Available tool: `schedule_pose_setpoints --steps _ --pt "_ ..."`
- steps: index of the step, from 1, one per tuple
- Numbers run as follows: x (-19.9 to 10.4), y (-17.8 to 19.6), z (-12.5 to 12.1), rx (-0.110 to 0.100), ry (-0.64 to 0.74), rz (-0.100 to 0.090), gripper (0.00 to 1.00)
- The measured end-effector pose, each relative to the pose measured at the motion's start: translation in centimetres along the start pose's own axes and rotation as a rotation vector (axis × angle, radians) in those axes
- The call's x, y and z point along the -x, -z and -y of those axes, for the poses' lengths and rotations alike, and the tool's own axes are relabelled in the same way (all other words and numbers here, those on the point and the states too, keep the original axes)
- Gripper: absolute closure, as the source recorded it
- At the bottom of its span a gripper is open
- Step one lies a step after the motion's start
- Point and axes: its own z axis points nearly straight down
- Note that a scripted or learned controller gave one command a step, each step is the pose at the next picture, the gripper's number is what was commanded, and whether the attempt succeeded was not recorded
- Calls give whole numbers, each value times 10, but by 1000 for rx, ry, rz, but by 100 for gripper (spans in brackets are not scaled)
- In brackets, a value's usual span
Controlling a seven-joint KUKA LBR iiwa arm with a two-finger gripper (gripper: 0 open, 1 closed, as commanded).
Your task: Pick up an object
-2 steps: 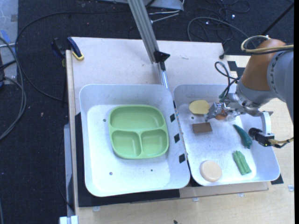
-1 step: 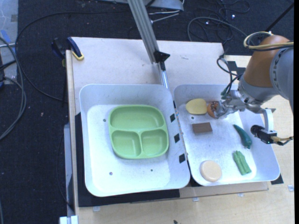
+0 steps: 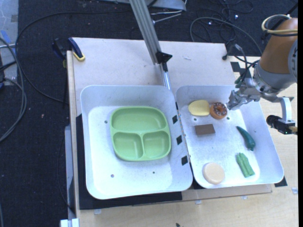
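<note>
In the right bin (image 3: pixel 265 141) lie a yellow oval piece (image 3: pixel 199 108), a brown sprinkled donut (image 3: pixel 218 110), a brown rectangular block (image 3: pixel 204 129), a dark green pepper (image 3: pixel 246 138), a light green bean-like piece (image 3: pixel 245 164) and a cream round disc (image 3: pixel 214 172). My gripper (image 3: pixel 235 101) reaches in from the right and hangs over the bin's back part, just right of the donut. Its tip is close to the donut, and nothing shows between its fingers.
The left bin (image 3: pixel 94 174) holds a light green divided plate (image 3: pixel 141 133). A slanted metal pole (image 3: pixel 147 25) crosses the back of the bench. A blue and yellow tool (image 3: pixel 75 49) lies at the bench's back left corner. Cables run across the dark floor.
</note>
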Motion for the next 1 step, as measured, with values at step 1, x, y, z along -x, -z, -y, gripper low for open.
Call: schedule_pose_setpoints --steps 1 --pt "4 64 0 1 1 0 100"
